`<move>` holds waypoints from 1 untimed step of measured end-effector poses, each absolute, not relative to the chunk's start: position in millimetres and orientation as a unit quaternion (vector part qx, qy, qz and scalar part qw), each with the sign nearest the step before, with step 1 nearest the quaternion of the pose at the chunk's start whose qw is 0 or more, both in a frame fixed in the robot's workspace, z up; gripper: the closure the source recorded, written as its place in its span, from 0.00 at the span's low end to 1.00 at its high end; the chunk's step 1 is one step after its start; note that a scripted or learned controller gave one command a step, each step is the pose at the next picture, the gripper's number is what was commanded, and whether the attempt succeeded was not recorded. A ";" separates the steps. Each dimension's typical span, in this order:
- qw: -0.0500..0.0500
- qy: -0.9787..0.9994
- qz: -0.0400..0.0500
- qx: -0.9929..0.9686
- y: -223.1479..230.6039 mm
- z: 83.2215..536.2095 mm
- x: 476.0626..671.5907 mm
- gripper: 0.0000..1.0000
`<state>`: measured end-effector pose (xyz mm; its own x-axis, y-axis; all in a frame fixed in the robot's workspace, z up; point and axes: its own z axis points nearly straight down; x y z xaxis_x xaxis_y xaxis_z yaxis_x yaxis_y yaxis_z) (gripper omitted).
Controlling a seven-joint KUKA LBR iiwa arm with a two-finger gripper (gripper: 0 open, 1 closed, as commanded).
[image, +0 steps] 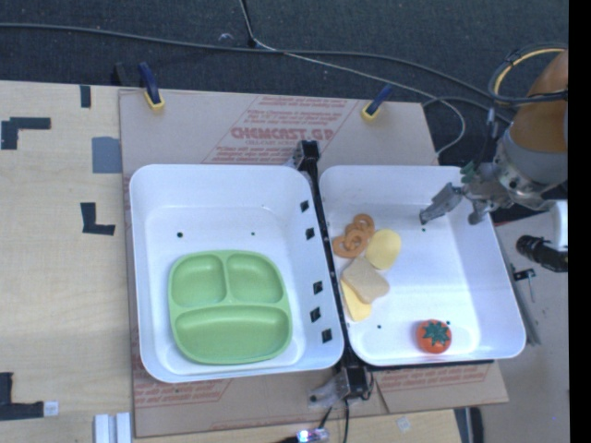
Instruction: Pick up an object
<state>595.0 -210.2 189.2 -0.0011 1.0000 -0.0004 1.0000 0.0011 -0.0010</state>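
The right bin (480,275) holds several toy foods. Two brown pretzels (354,235) lie by its left wall, a pale yellow round piece (384,248) beside them. Just below are a tan bread slice (367,282) and a yellow wedge (355,305). A red tomato (433,336) sits near the front wall. My gripper (451,214) hangs over the bin's back right part, open with nothing between its fingers, well to the right of the pretzels and apart from every item.
The left bin (148,201) holds a green divided plate (229,305). A black divider (319,247) runs between the bins. Cables cross the dark floor behind the bench, and two clamps (150,90) pin the cardboard's back edge.
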 end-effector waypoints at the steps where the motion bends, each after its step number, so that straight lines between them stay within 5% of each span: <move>1: 0.002 -0.708 0.002 -0.706 -203.7 138.4 602.3 0.00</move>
<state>602.3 -203.7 138.4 -0.0021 1.0000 -0.0001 1.0000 0.0021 -0.0045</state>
